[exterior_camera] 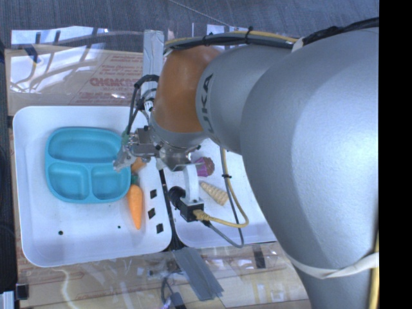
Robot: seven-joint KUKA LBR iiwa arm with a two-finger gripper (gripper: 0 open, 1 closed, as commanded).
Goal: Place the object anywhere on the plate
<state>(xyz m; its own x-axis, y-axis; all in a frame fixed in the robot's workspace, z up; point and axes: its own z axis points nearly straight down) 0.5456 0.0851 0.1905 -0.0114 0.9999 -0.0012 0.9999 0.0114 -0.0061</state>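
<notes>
Plate [84, 166] first, at the far left: a blue tray with three compartments, lying flat in the left bin [32, 192] with its long side running across the view. It sits toward the upper middle of that bin, so every compartment is open to an approach from the right, where the arm [270, 108] comes in.

Just off the plate's lower right corner lies a carrot [134, 206], orange and tapering, pointing down the view on the white bin floor. It touches or nearly touches the plate's rim but is not on it. If this is the object meant, the task is not yet done.

Above the carrot, at the plate's right edge, hangs the claw [126, 153], metal parts clustered under the orange wrist band. A small orange-brown bit shows just beneath it, perhaps part of another item or of the carrot's top; the view is too crowded to say. I cannot tell whether the claw is spread or closed, nor whether anything sits in it.

Further right, past the ridge where the bins meet, the right bin [212, 237] holds a purple piece [205, 167] and a pale ridged cone [214, 193], both close under the arm and apart from the plate. A yellow cable loops over that bin from the wrist, and the arm's grey bulk covers the rest of the worktop.
</notes>
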